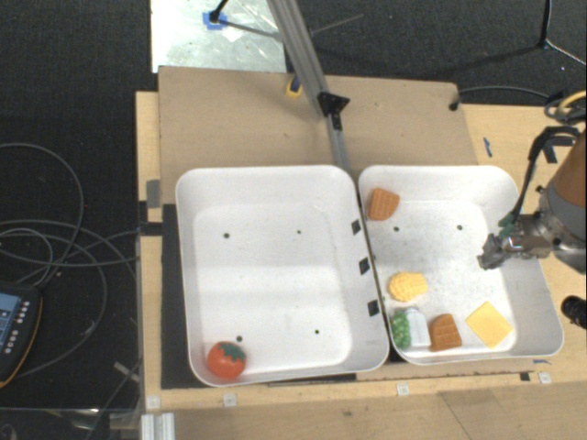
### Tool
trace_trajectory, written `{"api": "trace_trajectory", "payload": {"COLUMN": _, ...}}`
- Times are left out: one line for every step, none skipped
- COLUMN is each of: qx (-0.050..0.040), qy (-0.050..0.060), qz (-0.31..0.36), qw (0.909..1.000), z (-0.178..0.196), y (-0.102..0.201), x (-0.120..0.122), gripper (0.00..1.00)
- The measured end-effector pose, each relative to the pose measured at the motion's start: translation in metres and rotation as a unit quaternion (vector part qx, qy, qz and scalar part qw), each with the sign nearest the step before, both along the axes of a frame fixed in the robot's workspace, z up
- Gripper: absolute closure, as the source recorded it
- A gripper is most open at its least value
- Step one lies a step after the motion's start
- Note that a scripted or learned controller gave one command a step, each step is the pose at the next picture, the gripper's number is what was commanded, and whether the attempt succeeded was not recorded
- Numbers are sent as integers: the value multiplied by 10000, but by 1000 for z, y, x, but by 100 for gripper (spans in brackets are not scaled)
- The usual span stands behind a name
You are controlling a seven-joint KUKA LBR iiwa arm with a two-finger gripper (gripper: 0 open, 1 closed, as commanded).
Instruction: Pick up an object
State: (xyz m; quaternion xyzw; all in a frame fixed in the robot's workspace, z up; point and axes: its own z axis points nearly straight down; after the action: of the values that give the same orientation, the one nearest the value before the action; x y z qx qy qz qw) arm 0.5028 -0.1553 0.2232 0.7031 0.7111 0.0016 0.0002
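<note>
Two white bins side by side on worktop. Left bin point(266, 191): red tomato point(226, 360) in near-left corner. Right bin point(440, 183): orange wedge-shaped piece point(382, 203) at far-left corner; yellow corn point(407, 287) against left wall; green-and-white item point(408, 328) and brown bread-like piece point(445, 333) along near edge; yellow cheese slice point(488, 324) toward near-right corner. Pincer point(491, 253) over right side of right bin, above cheese slice, nothing seen between its tips; opening cannot be made out. No readable writing or labels on any item.
</note>
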Motion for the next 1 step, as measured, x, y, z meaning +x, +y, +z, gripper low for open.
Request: {"api": "trace_trajectory", "payload": {"qx": 4, "qy": 2, "qz": 2, "qw": 10000, "z": 1, "y": 59, "x": 7, "gripper": 100}}
